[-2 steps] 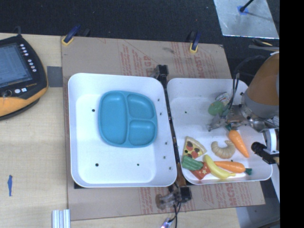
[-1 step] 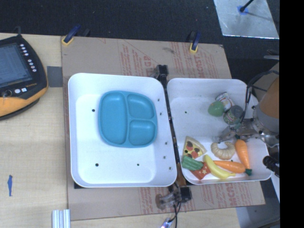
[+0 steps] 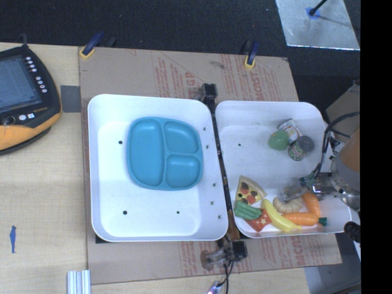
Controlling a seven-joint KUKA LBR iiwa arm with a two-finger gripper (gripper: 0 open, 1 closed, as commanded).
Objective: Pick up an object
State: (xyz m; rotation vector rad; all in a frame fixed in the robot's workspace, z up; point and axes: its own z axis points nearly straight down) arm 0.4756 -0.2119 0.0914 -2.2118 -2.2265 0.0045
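Metal glints at the right rim of the right bin (image 3: 269, 106), and that is the gripper (image 3: 311, 184), low over the bin's right side with the arm (image 3: 349, 158) behind it mostly cut off at the edge of the view; whether the claw is apart or together, I cannot tell, the tip is too small and cluttered. Just beside it, at its lower side, lie two carrots (image 3: 306, 216), one angled up toward the claw, one flat along the front wall with its green top at the right. Touching them on the left is a banana (image 3: 277, 216), and a pale ring-like piece sits just above it, hard to identify. Further left, a pizza slice (image 3: 249, 192) leans by the dividing wall, with a green and red toy piece (image 3: 248, 213) just below it, shape unclear. Up toward the back of that bin, a green round object (image 3: 278, 139) touches a small can (image 3: 300, 147). Across in the left bin (image 3: 101, 164) rests a blue divided plate (image 3: 164, 153). Far left on the bench, a control pendant (image 3: 21, 100) is cropped by the frame.
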